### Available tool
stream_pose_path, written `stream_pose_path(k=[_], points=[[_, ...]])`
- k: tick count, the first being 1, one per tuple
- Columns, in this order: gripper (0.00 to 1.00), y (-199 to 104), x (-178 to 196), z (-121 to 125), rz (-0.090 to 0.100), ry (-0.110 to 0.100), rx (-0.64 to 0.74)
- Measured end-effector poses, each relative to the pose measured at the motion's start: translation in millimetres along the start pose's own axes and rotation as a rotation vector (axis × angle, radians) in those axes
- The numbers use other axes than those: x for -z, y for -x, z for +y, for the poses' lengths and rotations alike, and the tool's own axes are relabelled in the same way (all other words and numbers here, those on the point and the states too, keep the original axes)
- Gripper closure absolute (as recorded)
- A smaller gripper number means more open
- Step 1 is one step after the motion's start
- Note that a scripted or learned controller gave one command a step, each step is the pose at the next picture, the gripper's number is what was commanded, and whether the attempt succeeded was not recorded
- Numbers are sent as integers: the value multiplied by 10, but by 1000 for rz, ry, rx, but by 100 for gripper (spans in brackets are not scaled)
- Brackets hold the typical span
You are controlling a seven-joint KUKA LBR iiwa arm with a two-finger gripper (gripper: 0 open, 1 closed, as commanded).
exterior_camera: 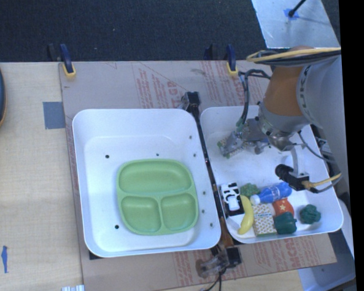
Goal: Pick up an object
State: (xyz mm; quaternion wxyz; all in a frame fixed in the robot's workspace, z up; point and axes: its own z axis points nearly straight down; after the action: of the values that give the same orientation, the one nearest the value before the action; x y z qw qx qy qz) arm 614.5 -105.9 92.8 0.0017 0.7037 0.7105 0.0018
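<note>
Gripper [231, 145] hangs low in the right bin [224, 117], toward its far left part, and whether its tips are apart or together cannot be told, nor whether anything sits between them. No object is fixed by the task, so the nearest reasonable candidate is the blue bottle [272, 194], lying on its side toward the near end of the same bin, well apart from the gripper. It looks like a light, stiff plastic toy, probably smooth and inclined to roll, so a hold across the middle of its round body seems the safer choice over its narrow white cap. Touching or nearly touching the bottle are a yellow banana [247, 219] on its near left side, a green leafy piece [248, 189] at its left, and an orange block [284, 206] just nearer than it. Nearer than the bottle sit a cracker-like square [264, 220], a green pepper [286, 224] and a dark green broccoli [309, 214], crowding any approach. Left of the bottle lies a black and white piece [232, 198] by the bin wall. Farther left of the bottle, the left bin [89, 178] holds a green divided plate [157, 196].
</note>
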Motion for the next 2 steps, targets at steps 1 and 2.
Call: stream_pose_path(k=[1,2], points=[[0,75,-3,385,-1,-3,-2],[100,81,100,367,-1,-9,0]])
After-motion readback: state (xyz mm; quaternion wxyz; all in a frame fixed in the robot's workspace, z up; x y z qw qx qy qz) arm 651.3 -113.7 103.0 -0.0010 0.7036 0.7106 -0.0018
